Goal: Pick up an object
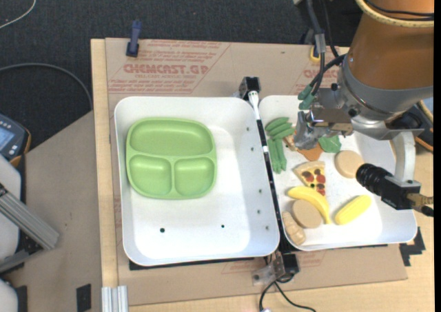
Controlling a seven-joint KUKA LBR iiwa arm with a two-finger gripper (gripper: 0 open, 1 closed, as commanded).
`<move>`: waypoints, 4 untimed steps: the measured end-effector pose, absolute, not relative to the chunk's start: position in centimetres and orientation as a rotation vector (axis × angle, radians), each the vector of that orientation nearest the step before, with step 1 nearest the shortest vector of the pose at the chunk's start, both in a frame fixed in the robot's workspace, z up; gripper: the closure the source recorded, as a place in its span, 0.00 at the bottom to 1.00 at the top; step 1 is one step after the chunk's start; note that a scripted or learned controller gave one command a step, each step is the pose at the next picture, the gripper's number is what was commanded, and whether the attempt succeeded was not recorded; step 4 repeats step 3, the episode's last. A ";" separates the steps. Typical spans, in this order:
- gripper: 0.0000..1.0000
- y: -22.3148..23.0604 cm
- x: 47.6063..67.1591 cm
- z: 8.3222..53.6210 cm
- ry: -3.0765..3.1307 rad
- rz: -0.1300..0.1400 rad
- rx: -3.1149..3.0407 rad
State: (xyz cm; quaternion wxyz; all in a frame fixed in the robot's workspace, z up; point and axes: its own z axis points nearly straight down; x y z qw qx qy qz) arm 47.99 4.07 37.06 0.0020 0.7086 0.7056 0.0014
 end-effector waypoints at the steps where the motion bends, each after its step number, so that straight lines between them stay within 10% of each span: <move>1: 1.00 0.3 47.8 28.3 2.218 -0.013 2.232; 2: 1.00 -2.1 48.1 39.8 2.212 0.015 2.215; 3: 1.00 -1.8 53.4 53.4 2.212 0.022 2.208; 4: 1.00 -1.8 53.4 53.4 2.212 0.022 2.208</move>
